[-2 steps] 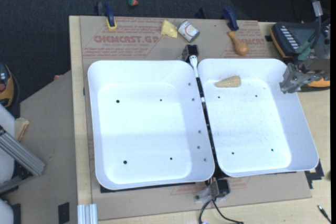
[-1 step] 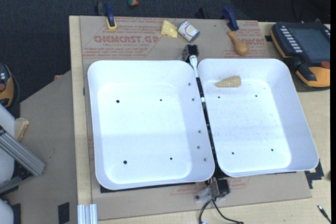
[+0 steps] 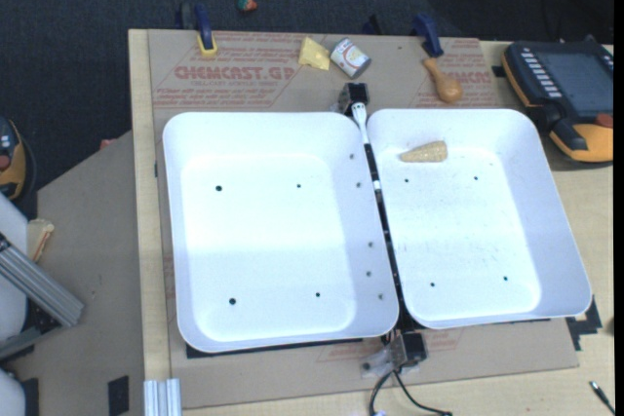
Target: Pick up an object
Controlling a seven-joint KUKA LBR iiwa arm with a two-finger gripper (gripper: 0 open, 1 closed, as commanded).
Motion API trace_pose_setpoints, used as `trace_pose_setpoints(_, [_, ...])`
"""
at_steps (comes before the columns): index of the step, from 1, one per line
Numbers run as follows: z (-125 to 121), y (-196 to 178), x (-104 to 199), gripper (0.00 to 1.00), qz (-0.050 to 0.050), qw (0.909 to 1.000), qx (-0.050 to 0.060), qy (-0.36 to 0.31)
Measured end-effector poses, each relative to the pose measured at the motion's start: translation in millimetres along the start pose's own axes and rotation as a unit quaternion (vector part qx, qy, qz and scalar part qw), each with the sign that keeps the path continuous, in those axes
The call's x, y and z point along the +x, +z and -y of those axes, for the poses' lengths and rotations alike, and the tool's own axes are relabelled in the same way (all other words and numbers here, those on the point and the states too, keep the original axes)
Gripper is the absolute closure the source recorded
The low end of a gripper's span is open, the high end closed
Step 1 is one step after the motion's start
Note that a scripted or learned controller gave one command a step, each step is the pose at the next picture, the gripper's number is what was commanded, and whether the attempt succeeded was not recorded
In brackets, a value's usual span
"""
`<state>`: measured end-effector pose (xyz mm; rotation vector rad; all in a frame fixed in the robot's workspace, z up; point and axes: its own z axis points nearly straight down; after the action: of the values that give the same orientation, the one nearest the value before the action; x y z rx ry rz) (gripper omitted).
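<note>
Off to the left the dark carpet runs up to the bench, with a small red-and-green item [image 3: 248,3] lying on it beyond the far edge. On the brown board [image 3: 244,71] a blue clamp [image 3: 204,27] grips the far edge, and in front of it sits the left bin [image 3: 263,239], its white floor marked by four dark dots. Further along the board lie a yellow scrap [image 3: 314,55] and, just beside it, a small white box [image 3: 350,57], with a black clip [image 3: 355,96] at the head of the seam where the two bins touch. The right bin [image 3: 478,248] holds a tan wedge-shaped piece [image 3: 424,152], lying flat near the far rim towards the seam, touching nothing else. Beyond that bin rest a wooden-handled tool [image 3: 442,81] and a second blue clamp [image 3: 424,32], and far right a black and yellow pendant [image 3: 570,88]. How the gripper's jaws stand I cannot tell.
</note>
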<state>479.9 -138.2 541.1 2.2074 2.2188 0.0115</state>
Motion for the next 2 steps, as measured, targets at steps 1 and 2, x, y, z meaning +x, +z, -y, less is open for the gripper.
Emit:
trace_pose_setpoints(1, [0,-6,-2,1.00,0.000,1.0000,0.003,0.002])
trace_pose_setpoints(2, [-1,-16,-2,1.00,0.001,1.0000,0.000,0.002])
